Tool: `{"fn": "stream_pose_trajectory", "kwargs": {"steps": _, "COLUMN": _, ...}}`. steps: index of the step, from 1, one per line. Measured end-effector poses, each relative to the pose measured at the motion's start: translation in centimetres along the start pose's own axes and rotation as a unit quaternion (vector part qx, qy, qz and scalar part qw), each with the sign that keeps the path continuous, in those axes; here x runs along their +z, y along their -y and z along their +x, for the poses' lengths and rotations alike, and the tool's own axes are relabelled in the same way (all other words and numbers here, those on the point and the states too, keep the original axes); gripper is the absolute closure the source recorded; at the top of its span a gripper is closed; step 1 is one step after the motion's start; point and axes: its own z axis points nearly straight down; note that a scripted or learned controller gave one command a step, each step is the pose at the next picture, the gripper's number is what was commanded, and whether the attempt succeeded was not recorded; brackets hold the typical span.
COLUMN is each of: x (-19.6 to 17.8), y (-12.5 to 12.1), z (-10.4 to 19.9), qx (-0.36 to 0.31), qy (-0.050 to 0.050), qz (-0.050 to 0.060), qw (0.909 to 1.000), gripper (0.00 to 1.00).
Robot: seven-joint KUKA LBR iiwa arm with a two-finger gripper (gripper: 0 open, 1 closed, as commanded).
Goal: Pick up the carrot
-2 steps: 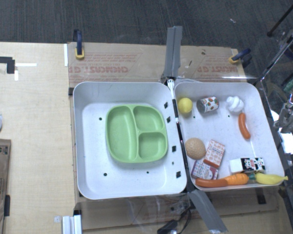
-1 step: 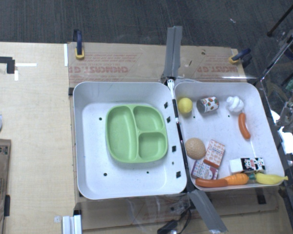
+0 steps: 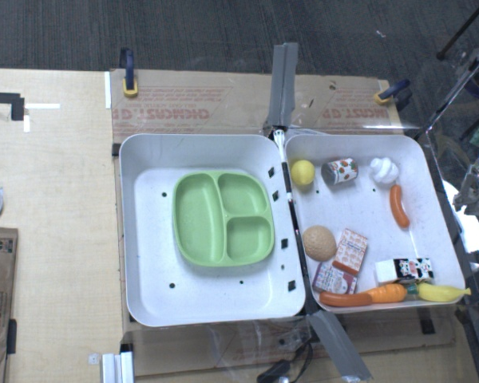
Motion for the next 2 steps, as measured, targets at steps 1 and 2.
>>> {"fn": "stream_pose_trajectory", "kwargs": {"steps": 1, "x": -0.75, "y": -0.03, "z": 0.00, "qx": -0.002, "qy": 0.002, "qz": 0.002, "qw": 1.0000, "gripper": 1.00}}
{"fn": "stream_pose_trajectory", "kwargs": {"steps": 2, "x": -1.50, "y": -0.06, "z": -0.01, "qx": -0.003, "qy": 0.003, "qz": 0.003, "qw": 1.0000, "gripper": 1.00}}
